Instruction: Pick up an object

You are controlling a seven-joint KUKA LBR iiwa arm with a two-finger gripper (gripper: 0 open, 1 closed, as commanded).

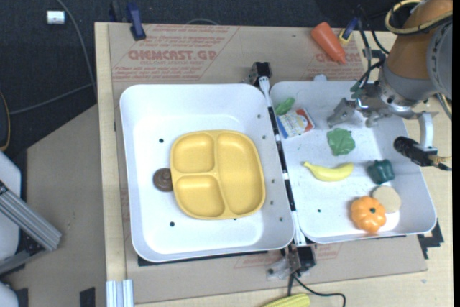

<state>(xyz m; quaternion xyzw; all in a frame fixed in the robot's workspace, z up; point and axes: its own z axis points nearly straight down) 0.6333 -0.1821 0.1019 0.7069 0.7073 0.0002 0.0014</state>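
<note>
Gripper (357, 110) of mine hangs over the far part of the right bin (420, 216), and I cannot tell if it is open or closed from this slant. Just in front of it, near the middle of that bin, lies the green leafy piece (341, 141). It is a compact lump with no clear long axis, maybe a little taller than wide in the view, and I see nothing touching it.

Just in front of the lump lies a banana (329, 170), its long axis left to right, the thin end to the left. To the left, at the bin wall, lie a white and blue packet (295, 123) and a small green thing (285, 106). To the right sits a dark green cup (381, 171), and nearer the front an orange pumpkin (369, 214) touches a pale round piece (389, 197).

The left bin (144, 118) holds a yellow divided plate (215, 174) with a brown disc (162, 179) at its left edge. An orange carrot (328, 43) lies on the bench behind.
</note>
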